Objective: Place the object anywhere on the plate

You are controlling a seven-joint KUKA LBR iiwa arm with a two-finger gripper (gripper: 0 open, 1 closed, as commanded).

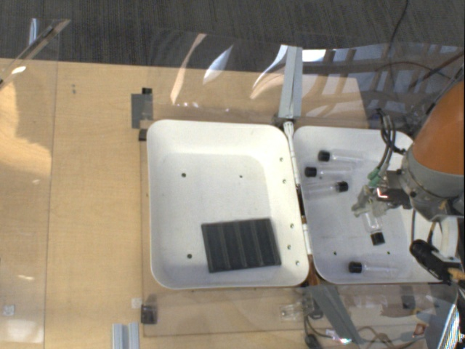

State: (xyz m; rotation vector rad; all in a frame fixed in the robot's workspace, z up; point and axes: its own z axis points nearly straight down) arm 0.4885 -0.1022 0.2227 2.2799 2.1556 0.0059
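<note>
A robotics lab: a wooden bench (73, 195) carries two white bins (218, 151), with clear shielding panels (218, 71) behind them, loose cables (407, 71) beside, and grey carpet (182, 6) beyond.

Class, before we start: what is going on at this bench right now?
A robot arm reaches over the right bin, its gripper low among several clear black-capped tubes. One small tube sits just below the gripper. The dark ridged plate lies in the left bin, with nothing on it yet.
</note>
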